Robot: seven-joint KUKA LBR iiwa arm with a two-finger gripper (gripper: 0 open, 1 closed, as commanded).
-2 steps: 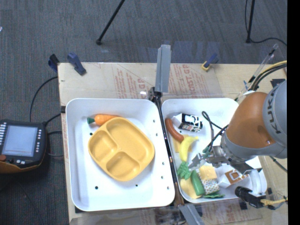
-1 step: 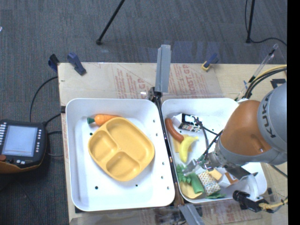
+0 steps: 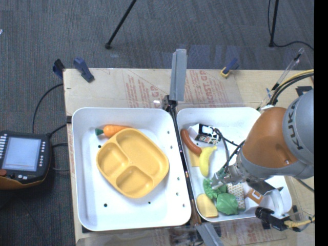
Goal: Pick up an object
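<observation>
Orange-banded arm [image 3: 271, 142] looms over the right bin [image 3: 241, 118]; its tool [image 3: 221, 181], grip unreadable, meets crinkled green plastic lettuce [image 3: 225, 201] beside a smooth curved banana [image 3: 206, 159].

A robotics lab test cell.
We see a grey-and-orange KUKA arm [image 3: 279, 142] over two shallow white plastic bins [image 3: 82, 163], a black handheld teach pendant [image 3: 23, 158] on grey carpet [image 3: 61, 24], and black tripod legs [image 3: 125, 17].

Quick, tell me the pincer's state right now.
Pincer: low in the right bin, over the green toy beside the banana; open or closed cannot be told, and no object is seen in its grasp.
</observation>
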